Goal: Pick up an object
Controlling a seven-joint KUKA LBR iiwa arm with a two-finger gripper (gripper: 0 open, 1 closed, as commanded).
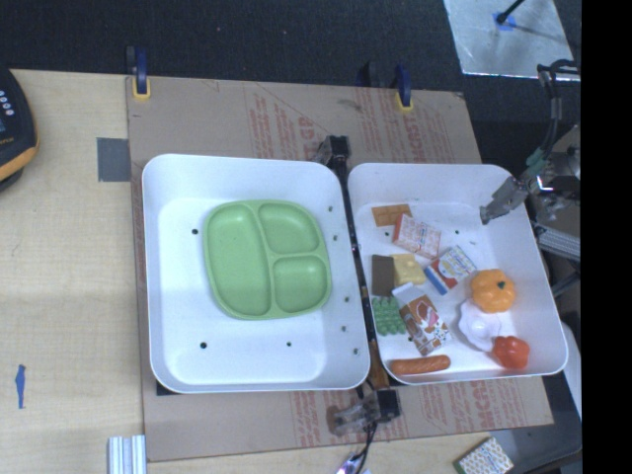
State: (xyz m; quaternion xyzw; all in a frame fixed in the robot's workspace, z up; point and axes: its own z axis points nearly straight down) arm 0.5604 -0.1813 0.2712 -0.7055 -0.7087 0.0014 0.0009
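The right bin (449, 188) holds several small toy foods. An orange pumpkin (492, 290) sits near its right side, with a white lump (476, 326) and a red tomato (510, 352) in front of it. A sausage (421, 365) lies along the front wall. Printed packets (417, 235) (425, 324), a yellow cheese block (408, 268), a brown bar (383, 275) and a green waffle (387, 314) fill the middle. My gripper (497, 207) reaches in from the right over the bin's far right corner, above and apart from all the items, holding nothing that I can see.
The left bin (173, 294) holds a green divided plate (267, 258). Both bins rest on a cardboard sheet (247, 126) clamped at the back. A black and yellow device (14, 126) lies at the bench's far left.
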